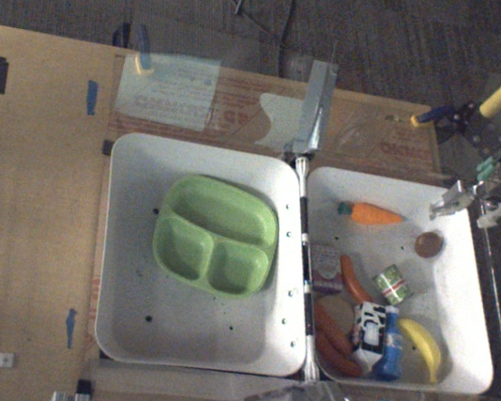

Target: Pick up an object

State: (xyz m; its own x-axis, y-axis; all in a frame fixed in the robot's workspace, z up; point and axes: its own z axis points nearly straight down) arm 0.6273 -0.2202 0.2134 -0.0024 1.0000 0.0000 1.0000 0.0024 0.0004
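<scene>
Bench with two white bins (123,221); toys heaped lower right.
Gripper (467,200) poised open, nothing held, above carrot (373,215).

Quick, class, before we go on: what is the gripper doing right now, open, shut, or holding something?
Gripper: open, holding nothing, poised over the top right corner of the right bin, apart from the carrot and the brown disc.
</scene>
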